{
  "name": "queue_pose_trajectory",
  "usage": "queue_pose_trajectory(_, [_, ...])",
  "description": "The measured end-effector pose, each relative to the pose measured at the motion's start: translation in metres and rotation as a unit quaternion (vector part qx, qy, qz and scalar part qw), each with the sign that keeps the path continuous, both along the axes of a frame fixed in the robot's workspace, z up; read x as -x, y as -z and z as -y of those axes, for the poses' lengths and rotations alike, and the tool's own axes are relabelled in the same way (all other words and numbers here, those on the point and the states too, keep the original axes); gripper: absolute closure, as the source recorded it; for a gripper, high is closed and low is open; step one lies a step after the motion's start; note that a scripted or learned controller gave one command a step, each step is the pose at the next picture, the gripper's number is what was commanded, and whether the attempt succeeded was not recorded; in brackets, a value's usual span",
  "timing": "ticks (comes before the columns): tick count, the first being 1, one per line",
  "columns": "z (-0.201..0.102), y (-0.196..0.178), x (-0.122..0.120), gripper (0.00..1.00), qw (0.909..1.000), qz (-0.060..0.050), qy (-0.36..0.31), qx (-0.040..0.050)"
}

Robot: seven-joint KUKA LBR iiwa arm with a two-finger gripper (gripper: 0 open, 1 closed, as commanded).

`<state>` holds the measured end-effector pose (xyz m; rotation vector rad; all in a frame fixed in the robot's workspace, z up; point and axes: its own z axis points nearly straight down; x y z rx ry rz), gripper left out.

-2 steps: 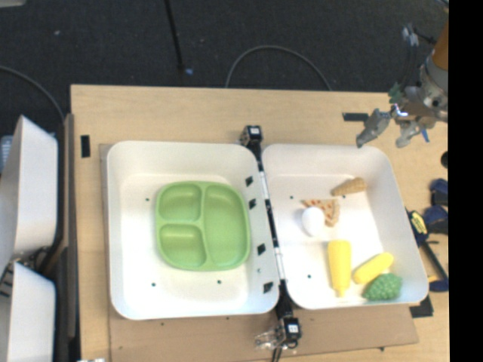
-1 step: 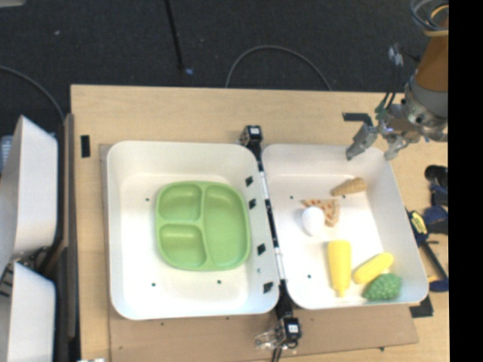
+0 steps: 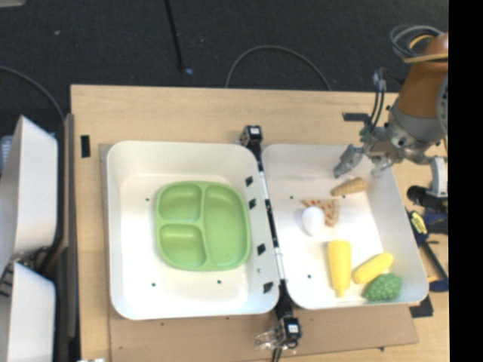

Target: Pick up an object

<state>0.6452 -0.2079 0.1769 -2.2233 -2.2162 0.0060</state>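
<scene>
Nothing is held yet by the gripper [image 3: 364,164], whose fingers are seen spread apart above the right bin [image 3: 392,202], with a tan cone-shaped piece [image 3: 349,188] lying just below them, ungrasped.

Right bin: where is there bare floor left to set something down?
Bare floor in the right bin: the left strip between the divider and the white egg, plus the far-left corner. Crowded: the near right corner, with yellow block, corn, green broccoli. The hand hangs over the far right.
</scene>
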Motion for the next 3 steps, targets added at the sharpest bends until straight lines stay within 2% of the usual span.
queue_pose_trajectory(1, [-0.005, 0.057, 0.005, 0.0, 1.0, 0.002, 0.0, 0.0011])
queue_pose_trajectory(2, [-0.004, 0.043, 0.003, 1.0, 1.0, 0.006, 0.001, 0.0016])
queue_pose_trajectory(3, [0.003, -0.02, -0.003, 1.0, 1.0, 0.006, 0.0, 0.0011])
